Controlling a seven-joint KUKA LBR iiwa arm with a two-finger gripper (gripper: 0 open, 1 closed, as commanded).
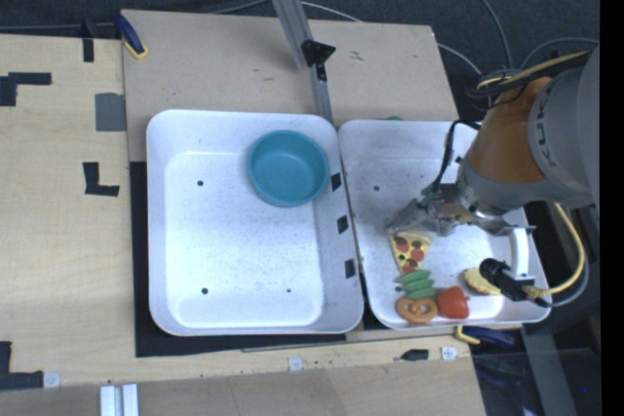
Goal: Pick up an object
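The gripper hangs low inside the right bin, at about nine o'clock from the arm's orange band. Its two grey fingers seem to point toward eight o'clock and look parted with nothing between them, though the view is soft here and I would not swear to how wide the gap is.

The nearest candidate for the pick is the toy pizza slice, just beside the fingertips at roughly five o'clock from them. It is a yellow wedge with red dots, its long axis running from the broad crust end at about eleven o'clock to the narrow tip at about five o'clock. The coming move turns on that small offset: the gripper is not over the slice but just up and left of its crust end, so in my judgement it needs a short shift toward five o'clock before closing.

Further along the same line lie a green toy vegetable, an orange ring-shaped piece, a red toy and a yellowish toy, clustered in the bin's near corner. A blue bowl sits in the left bin, well apart.

No brand, label or readable writing appears anywhere.
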